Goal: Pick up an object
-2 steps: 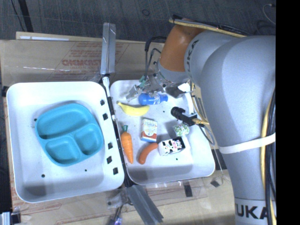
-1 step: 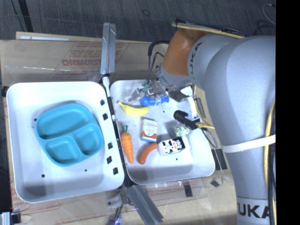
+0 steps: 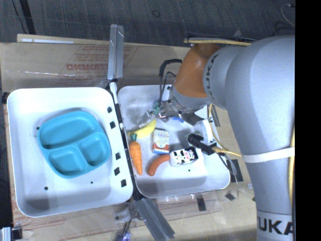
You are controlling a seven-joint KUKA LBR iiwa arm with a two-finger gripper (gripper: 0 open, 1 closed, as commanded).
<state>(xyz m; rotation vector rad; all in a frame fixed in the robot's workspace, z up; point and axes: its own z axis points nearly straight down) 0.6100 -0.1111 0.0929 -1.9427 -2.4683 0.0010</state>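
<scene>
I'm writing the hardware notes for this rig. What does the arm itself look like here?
The arm is a thick, rounded, light grey body with an orange band above the wrist. White letters, "KUKA", stand on its lower part. A thin pale ring runs round the big link. Black cable loops near the wrist. The gripper is a dark and metal cluster, its details too small to tell.

toys (image 3: 161, 140) crowding right bin's (image 3: 200, 182) middle; open floor along its near wall
</scene>
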